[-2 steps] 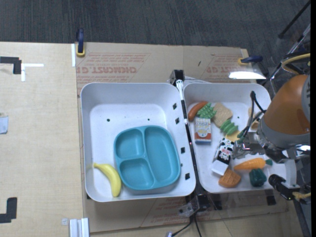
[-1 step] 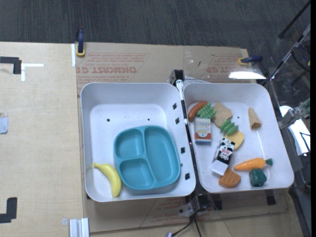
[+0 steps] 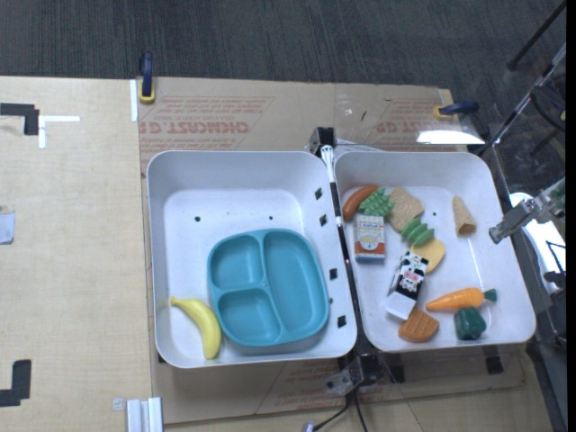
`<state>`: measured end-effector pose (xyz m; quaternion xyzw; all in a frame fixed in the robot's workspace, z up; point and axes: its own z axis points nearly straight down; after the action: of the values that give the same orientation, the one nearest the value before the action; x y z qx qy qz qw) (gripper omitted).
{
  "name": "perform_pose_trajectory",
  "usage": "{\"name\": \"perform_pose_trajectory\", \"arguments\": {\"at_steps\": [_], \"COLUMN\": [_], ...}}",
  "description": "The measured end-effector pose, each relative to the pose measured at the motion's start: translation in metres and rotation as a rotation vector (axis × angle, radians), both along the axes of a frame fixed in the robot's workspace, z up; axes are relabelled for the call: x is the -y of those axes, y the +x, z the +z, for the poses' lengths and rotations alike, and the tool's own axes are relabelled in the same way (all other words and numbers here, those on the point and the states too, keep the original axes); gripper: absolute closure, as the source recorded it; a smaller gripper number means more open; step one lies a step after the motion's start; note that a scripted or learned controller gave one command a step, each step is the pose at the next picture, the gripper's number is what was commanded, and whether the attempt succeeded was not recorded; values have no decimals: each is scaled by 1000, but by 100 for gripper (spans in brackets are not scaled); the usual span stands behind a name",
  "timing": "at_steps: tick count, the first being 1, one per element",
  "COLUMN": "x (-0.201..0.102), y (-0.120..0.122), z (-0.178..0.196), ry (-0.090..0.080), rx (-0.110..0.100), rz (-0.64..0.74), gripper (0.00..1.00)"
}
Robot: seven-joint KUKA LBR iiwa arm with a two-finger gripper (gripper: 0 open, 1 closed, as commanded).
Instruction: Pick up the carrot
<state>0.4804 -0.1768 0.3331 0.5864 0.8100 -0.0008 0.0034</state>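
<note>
- Orange plastic carrot with green top point(image 3: 461, 299): lay near front right corner of right white bin point(image 3: 504, 241), beside dark green pepper point(image 3: 470, 324).
- Gripper point(image 3: 508, 224): sat at bin's right rim; grip state impossible to tell.

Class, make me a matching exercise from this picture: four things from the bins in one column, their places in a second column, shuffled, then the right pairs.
Things:
1. banana
2. carrot
3. blue tray
4. milk carton

Places:
A. middle of right bin
B. left bin's near left corner
C. near front of right bin, towards its right side
D. centre of left bin

Pairs: 1-B, 2-C, 3-D, 4-A
</note>
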Motion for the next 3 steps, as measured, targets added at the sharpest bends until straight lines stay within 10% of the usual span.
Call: {"name": "perform_pose_trajectory", "arguments": {"at_steps": [2,3], "x": [35,35], "y": [-2,1], "z": [-238,-228], "ry": [5,1], "rx": [-5,1], "rz": [349,345], "gripper": [0,100]}}
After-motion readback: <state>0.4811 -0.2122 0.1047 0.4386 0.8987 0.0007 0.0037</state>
